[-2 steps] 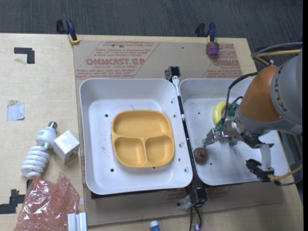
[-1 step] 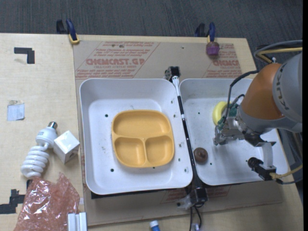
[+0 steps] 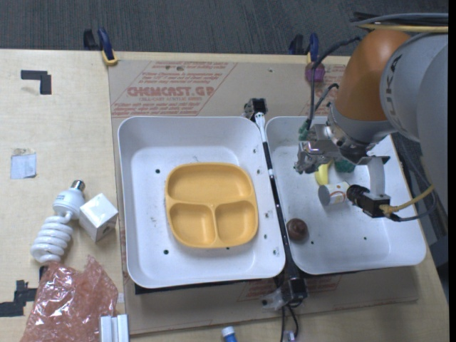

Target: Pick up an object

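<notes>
1. The arm [image 3: 399,70] is cut off by the right and top edges, so only its grey shell and orange band are seen above the right bin [image 3: 399,251].
2. The tabletop [image 3: 57,55] is covered in part by a cardboard sheet [image 3: 174,84] printed in red; "CHEMCAST" can be read, while the smaller lines are too blurred to make out.
3. The left bin [image 3: 142,262] is taken up by a yellow divided plate [image 3: 211,204] with three compartments.
4. The hand [image 3: 313,157] is lowered into the right bin, and whether it is open or closed, or has hold of anything, cannot be told.
5. Just beside the hand, small yellow, green and white objects [image 3: 333,191] are crowded together and partly hidden by it; their shapes are hard to make out.
6. A small brown ball [image 3: 296,228] is seen apart near the bin's left wall.
7. A spiral light bulb [image 3: 57,226] is laid left of the bins.
</notes>
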